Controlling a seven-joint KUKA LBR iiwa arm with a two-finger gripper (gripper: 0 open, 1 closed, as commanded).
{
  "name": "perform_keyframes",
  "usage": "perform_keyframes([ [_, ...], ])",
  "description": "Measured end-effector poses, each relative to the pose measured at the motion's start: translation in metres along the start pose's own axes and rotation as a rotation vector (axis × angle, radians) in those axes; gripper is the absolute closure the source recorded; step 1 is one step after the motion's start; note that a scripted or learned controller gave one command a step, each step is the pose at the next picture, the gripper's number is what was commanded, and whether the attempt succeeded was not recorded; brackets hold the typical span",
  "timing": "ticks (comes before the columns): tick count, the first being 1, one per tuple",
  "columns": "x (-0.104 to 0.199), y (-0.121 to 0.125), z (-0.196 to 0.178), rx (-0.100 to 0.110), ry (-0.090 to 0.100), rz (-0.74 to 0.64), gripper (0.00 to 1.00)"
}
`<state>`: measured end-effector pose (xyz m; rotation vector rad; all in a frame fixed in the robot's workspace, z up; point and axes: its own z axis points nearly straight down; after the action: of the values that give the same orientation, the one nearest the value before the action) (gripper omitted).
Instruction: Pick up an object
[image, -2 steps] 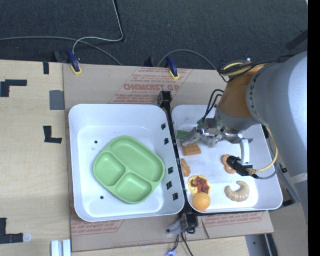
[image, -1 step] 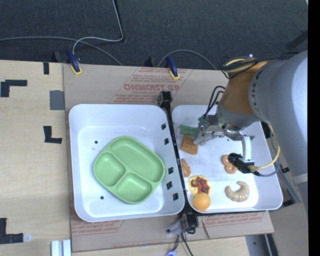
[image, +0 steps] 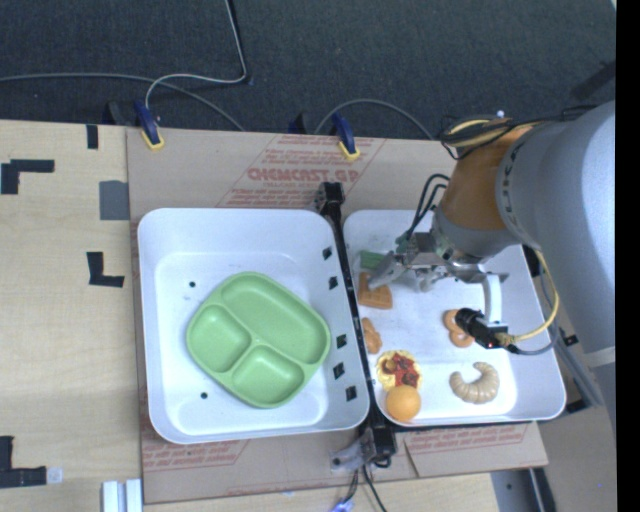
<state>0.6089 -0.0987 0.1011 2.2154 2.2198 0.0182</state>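
The arm is down in the right bin (image: 540, 405) and the pincer (image: 385, 272) sits low at its left edge, right over an orange wedge-shaped piece (image: 376, 296) with something green (image: 372, 260) beside it. Nothing looks lifted yet, so I'd call the pick unfinished. Spread or pressed together? I cannot tell, the wrist covers it. A croissant-like piece (image: 475, 384), an orange ball (image: 403, 403) and a green plate (image: 258, 338) in the left bin (image: 165, 240) lie untouched

One fixed camera looks down at a slant from above the desk (image: 60, 300), taking in both white bins (image: 170, 240) side by side from moderate height.
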Motion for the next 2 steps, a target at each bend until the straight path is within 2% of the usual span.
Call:
perform_keyframes([
  [2, 0.001, 0.048, 0.011, 0.003, -0.004, 0.0, 0.0],
])
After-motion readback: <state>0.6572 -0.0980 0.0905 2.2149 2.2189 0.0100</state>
